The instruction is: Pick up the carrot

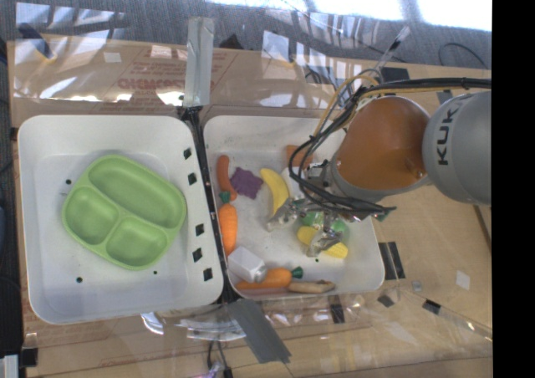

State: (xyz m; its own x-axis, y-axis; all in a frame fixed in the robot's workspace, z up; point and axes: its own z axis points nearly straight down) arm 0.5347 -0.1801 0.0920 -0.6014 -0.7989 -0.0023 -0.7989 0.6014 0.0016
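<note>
Fingers (282,215) of the gripper (308,222) look spread rather than pressed together, pointing down into the middle of the right bin (368,272) with nothing clearly pinched between them; one tip stands just beside the lower end of a yellow banana (276,186), and a small green item (314,219) sits under the gripper. Nearest the camera, along that bin's front wall, lie an orange vegetable with a green tip (274,277), a tan piece (311,287) touching it, and a white block (245,263) just behind them. Two yellow pieces (334,249) rest a little farther in, below the gripper. The carrot (227,230) lies lengthwise against the bin's left wall, well apart from the gripper and untouched. Beyond it, a reddish-orange sausage-shaped piece (222,171) lies along the same wall, with a purple item (245,181) between it and the banana. An orange object (290,153) shows near the far wall, partly hidden by cables. The left bin (42,284) holds a green divided plate (124,211). The grey arm (460,146) with its orange band (380,146) reaches in over the right bin's far corner.
</note>
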